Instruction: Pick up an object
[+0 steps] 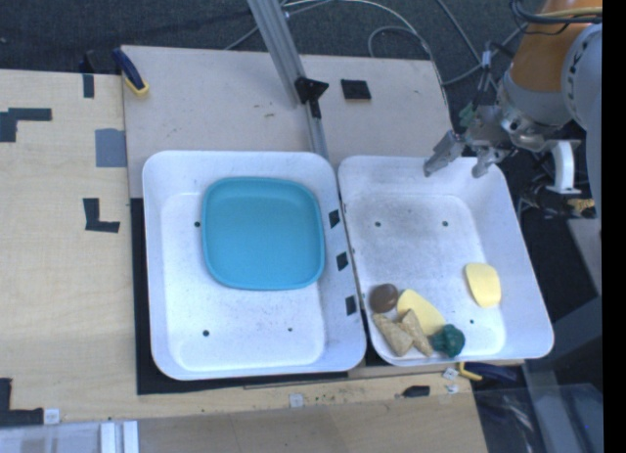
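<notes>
The gripper [460,160] hangs with its two fingers spread and nothing between them, over the far edge of the right bin [430,221]. Near this bin's front edge lie one smooth yellow oval piece [482,284], one brown round piece [382,296] and one dark green lump [449,340]; one square blue plate [262,233] lies in the left bin [176,275].

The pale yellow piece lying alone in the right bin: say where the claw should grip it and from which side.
Grip the pale yellow piece across its narrower left-right width, coming straight down. It lies flat and apart from the cluster, bare floor on both sides, though the bin wall is near. The claw is open.
</notes>
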Action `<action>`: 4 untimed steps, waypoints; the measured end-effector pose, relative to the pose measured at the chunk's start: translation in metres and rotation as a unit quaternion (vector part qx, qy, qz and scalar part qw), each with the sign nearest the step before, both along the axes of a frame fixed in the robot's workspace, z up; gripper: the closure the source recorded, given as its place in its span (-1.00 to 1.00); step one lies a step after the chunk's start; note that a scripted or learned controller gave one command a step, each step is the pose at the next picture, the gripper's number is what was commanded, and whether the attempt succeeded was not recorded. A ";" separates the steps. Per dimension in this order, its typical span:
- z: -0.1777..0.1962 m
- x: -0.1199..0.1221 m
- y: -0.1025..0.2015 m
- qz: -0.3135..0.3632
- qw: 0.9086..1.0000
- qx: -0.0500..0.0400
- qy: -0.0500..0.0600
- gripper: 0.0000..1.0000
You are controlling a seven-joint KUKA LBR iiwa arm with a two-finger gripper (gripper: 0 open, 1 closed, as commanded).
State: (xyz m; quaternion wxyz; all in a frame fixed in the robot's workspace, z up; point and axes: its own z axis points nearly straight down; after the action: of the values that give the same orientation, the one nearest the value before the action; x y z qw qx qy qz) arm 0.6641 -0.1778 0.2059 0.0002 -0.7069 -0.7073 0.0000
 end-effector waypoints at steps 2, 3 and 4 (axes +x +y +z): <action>-0.103 -0.004 0.008 0.000 1.000 0.000 0.003 -1.00; -0.118 -0.004 0.009 0.000 1.000 0.000 0.001 -1.00; -0.106 -0.003 0.009 0.001 1.000 -0.001 0.000 1.00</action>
State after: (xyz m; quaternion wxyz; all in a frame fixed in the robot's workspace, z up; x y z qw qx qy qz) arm 0.6609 -0.1690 0.0995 -0.0005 -0.7065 -0.7077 0.0002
